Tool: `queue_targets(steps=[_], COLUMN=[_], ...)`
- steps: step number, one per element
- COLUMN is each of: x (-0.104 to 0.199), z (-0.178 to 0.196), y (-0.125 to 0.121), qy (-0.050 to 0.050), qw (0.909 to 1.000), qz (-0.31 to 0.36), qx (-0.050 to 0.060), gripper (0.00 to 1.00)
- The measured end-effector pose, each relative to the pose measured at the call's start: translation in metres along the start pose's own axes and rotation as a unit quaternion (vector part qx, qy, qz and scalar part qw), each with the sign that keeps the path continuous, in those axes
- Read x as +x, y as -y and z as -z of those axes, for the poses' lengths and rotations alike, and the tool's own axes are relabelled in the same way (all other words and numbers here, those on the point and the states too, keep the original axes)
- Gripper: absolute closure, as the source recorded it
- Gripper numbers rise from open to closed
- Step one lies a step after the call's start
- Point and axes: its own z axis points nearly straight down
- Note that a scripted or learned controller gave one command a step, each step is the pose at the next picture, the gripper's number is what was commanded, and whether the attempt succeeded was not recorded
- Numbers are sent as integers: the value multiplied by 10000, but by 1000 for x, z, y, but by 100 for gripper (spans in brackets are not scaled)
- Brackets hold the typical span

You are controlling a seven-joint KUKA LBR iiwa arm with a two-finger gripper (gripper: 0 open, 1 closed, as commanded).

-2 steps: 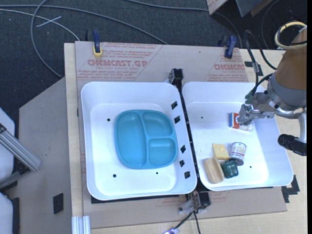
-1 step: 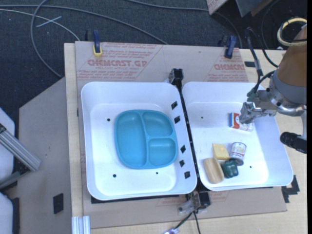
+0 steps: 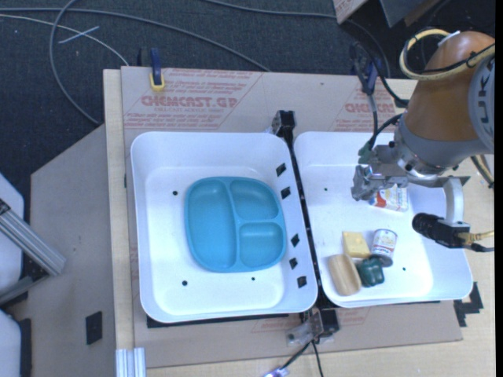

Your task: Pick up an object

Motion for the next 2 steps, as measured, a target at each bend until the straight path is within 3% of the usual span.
queue_targets(steps=[2], x=[120], z=[0], y=[1], qy=[2], qw=[10000], qz=[3], qx=[2], gripper=[100])
